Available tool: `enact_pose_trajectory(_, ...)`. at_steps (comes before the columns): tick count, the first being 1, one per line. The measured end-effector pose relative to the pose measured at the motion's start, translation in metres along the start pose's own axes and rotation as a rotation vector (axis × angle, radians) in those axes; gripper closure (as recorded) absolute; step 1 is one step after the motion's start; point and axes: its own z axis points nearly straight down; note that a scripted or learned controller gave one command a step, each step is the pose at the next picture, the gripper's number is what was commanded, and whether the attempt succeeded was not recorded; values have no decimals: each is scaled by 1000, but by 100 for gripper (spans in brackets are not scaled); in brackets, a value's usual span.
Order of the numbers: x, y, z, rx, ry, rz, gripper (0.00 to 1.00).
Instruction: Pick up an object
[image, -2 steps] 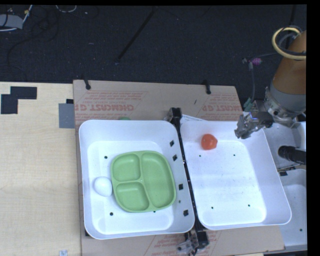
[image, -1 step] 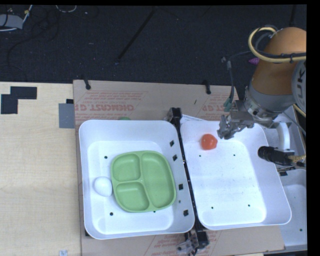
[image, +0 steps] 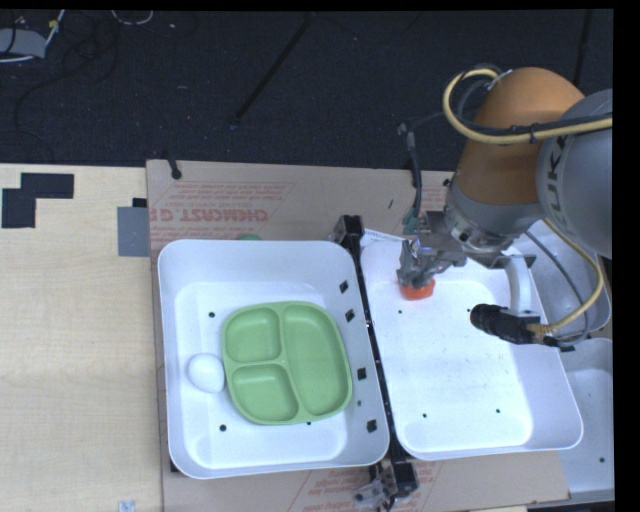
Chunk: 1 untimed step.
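A small orange-red object (image: 419, 290) lies at the far left of the right bin (image: 470, 400). My gripper (image: 414, 276) stands directly over it, its tip reaching the object's top and covering its upper part. In the left bin (image: 190, 290) a green divided plate (image: 287, 361) lies flat, with a white ball (image: 206, 373) resting against its left edge.
The two bins sit side by side on a cardboard sheet (image: 250, 205), joined by a black divider (image: 362, 330). The arm's grey and orange wrist (image: 515, 140) hangs over the right bin's far right corner. A wooden bench top (image: 70, 330) lies to the left.
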Motion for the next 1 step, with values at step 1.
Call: enact_pose_trajectory(1, 55, 15, 4, -2, 0, 0, 100)
